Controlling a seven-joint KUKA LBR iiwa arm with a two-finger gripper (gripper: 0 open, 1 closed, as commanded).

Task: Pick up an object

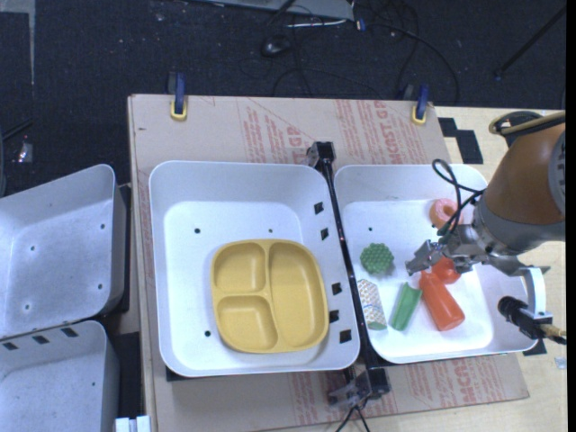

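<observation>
Yellow 3-compartment tray [269,295], perhaps plastic

- board [270,124]: red printing, mirrored and faint, in strips along its edges; no word reads surely
- nothing else bears readable text

robot lab | clamped board [270,133] | white bins [180,196] | floor cables [396,25]

At the right of the frame, an orange bottle [442,302] lies tilted in the right-hand bin, a green cylinder [405,307] just left of it, a knobbly green ball [377,258] above, a patterned tube [371,302] alongside.
</observation>
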